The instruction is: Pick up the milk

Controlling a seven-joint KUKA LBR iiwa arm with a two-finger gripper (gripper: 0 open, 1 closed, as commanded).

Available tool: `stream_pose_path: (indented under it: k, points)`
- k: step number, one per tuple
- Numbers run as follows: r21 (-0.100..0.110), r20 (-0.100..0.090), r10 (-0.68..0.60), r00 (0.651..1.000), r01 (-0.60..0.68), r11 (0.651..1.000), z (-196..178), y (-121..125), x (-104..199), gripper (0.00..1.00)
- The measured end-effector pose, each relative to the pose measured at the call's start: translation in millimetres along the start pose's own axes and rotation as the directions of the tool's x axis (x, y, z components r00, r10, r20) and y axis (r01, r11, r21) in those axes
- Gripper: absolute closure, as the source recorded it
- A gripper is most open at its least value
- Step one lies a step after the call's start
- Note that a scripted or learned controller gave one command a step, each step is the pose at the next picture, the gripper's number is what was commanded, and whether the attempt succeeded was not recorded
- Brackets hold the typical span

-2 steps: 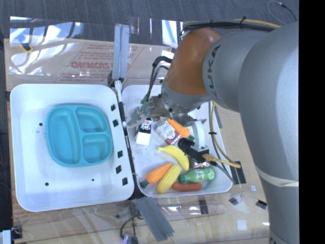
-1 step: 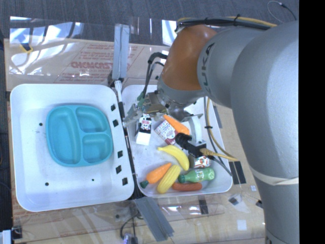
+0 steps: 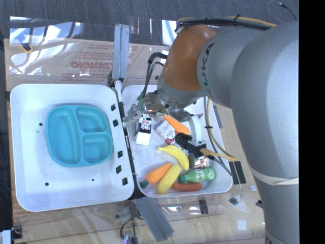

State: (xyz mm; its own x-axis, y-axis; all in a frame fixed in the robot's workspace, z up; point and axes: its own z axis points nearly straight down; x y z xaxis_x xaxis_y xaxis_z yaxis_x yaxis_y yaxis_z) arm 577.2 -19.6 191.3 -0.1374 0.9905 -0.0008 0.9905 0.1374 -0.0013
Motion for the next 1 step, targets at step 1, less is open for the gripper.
stream_pose_path:
  k: [1]
  points:
    - [0.0,0.0,0.0,1.0,0.0,1.0,0.0,0.0,0.1,0.0]
